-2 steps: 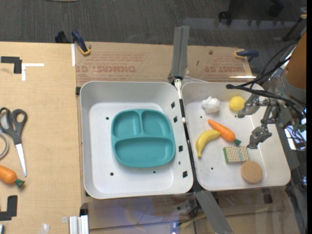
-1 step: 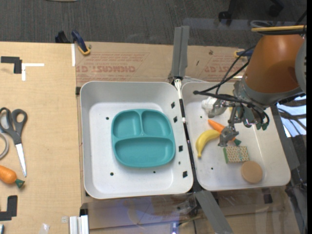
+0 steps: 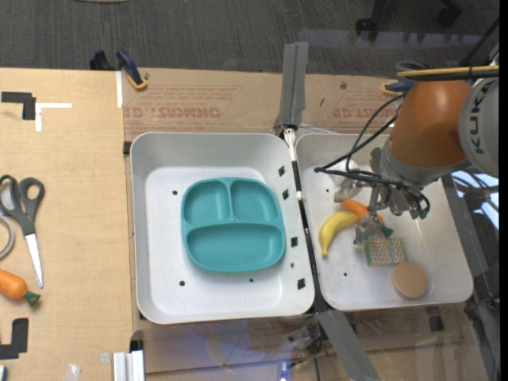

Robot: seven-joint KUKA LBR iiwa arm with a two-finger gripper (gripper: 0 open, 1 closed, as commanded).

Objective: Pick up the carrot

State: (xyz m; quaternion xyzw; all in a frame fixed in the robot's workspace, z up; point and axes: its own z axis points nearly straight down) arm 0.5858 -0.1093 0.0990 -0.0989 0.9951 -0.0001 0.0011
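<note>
Pincer (image 3: 371, 222) hangs low in the right bin (image 3: 444, 288), right over the carrot (image 3: 355, 208), whose orange end pokes out beside the banana (image 3: 335, 230). Whether it grips anything, I cannot tell; cables and wrist parts crowd it. Above, the arm's orange band (image 3: 429, 125) leans in from the right. A patterned sponge (image 3: 385, 252) and round wooden disc (image 3: 410, 280) lie nearby; a teal plate (image 3: 233, 225) sits in the left bin (image 3: 151, 213).
</note>
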